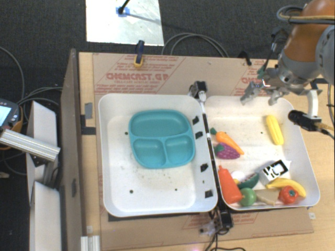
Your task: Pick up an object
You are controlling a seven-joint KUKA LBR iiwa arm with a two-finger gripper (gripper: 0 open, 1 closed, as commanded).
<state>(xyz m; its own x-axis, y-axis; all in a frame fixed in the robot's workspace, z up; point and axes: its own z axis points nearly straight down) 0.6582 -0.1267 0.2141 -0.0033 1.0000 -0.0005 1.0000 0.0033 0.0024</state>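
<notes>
My gripper hovers over the far edge of the right bin, fingers spread open with nothing between them. A yellow corn cob lies in that bin just in front of it, slightly to the right. Further left lie a small carrot and a purple bunch of grapes. At the bin's near edge are an orange-red pepper, a green fruit, a banana, a red tomato and a black-and-white marked block.
The left bin holds a teal divided plate. Black clips run along the wall between the two bins. Brown cardboard lies beyond the bins, and cables trail at the back.
</notes>
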